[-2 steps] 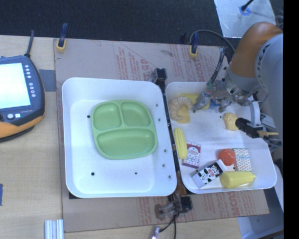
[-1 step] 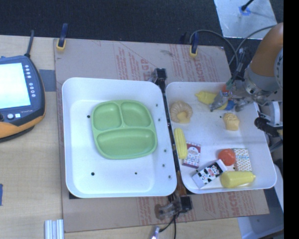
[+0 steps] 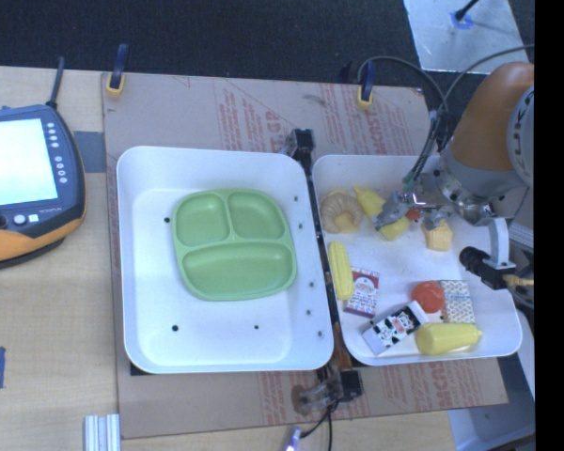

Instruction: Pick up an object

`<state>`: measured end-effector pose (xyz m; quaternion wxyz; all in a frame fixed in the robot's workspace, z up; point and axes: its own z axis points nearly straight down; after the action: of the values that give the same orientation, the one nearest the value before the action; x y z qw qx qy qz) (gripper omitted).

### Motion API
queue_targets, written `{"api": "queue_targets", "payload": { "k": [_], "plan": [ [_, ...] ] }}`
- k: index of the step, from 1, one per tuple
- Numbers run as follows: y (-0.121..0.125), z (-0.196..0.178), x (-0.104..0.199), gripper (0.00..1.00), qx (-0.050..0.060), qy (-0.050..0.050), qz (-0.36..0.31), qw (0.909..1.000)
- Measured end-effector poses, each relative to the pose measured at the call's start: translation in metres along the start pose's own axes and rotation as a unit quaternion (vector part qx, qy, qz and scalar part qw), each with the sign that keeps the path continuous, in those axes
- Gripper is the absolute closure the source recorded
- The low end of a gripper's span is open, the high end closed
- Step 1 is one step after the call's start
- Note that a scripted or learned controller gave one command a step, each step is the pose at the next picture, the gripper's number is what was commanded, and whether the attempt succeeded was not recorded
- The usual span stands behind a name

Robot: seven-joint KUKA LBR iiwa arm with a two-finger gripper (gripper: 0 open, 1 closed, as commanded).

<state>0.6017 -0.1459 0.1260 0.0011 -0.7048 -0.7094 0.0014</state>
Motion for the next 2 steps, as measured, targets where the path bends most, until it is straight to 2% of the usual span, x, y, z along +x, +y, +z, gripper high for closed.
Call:
{"api": "queue_targets", "payload": {
  "k": [1, 2],
  "plan": [
    [0.0386, 0.0352, -0.0274, 0.00, 0.007, 0.003, 0.002, 1.0000],
    [0.0382, 0.0256, -0.0280, 1.00, 0.007, 0.002, 0.001, 1.0000]
  ]
}}
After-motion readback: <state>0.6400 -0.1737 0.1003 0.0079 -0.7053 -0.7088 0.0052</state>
